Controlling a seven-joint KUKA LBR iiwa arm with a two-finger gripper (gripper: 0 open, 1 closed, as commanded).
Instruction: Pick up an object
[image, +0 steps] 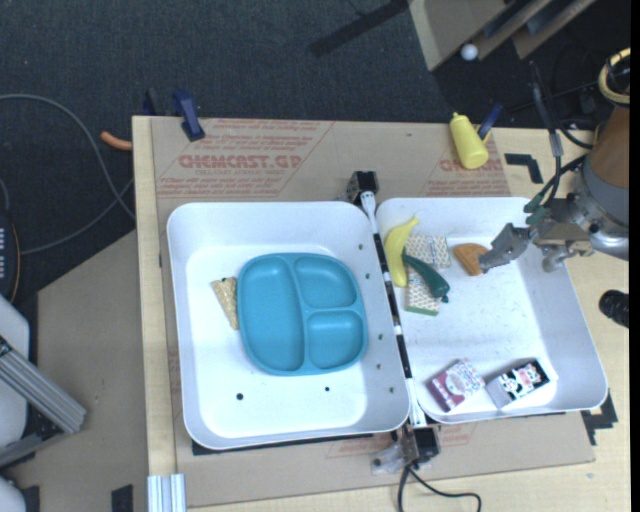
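I think I am working in a robot lab: the two white bins (300, 425) sit on a board (260, 150) held by blue clamps (187, 115), loose cables (60, 110) cross the dark carpet (250, 60), and aluminium framing (40, 395) stands beside.

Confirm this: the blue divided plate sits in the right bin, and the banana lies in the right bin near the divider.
Not quite. The camera view shows the blue plate in the left bin, not the right. The banana does lie in the right bin near the divider.
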